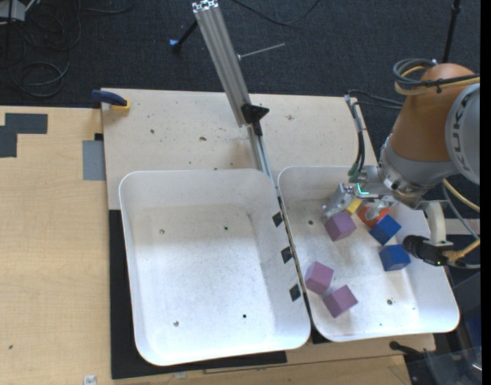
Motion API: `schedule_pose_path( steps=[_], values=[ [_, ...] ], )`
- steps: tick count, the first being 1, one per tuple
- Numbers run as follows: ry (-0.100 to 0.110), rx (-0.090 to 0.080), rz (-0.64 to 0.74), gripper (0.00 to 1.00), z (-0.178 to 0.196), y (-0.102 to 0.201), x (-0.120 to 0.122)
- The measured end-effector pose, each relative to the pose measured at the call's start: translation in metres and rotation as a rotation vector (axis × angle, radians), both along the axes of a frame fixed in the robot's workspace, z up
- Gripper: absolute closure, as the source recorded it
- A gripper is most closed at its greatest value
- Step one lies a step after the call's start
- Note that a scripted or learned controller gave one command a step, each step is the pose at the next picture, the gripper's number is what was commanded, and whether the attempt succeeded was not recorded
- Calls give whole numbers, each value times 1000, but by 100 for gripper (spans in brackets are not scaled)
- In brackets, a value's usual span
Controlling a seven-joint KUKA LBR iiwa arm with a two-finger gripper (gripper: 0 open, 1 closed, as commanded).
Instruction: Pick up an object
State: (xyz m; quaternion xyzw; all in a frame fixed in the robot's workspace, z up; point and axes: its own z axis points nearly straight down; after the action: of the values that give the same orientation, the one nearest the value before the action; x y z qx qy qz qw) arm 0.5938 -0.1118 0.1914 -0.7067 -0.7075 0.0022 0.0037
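From the camera view, the right bin is seen to hold a crowd of small blocks. The gripper is lowered among them near the top of that bin. A purple block lies just beside and below it, and a small yellow block and a red piece are squeezed in close by. A blue block is touching that little heap, and another blue block sits a bit lower.

Trouble could be caused by this crowding. A block could be pushed aside instead of grabbed, or two could be pinched at once and then dropped. A corner could be caught badly, so the block slips out when it is lifted.

Two more purple blocks are set apart near the bin's left wall and would probably be easier to take.

The grey arm is bent down from the right, with its wrist pointed into the bin. Whether anything is held cannot be told; the tip is too small and hidden.

The left bin is not being reached into.
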Motion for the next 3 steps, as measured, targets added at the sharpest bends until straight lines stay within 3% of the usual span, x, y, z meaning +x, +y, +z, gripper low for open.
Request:
schedule_pose_path(
  steps=[1,2,3],
  values=[
    [-5,-1,-2,0,2,-1,1],
    [0,-1,-3,0,-42,4,0],
    [-27,-7,-7,0,-69,2,6]
  ],
)
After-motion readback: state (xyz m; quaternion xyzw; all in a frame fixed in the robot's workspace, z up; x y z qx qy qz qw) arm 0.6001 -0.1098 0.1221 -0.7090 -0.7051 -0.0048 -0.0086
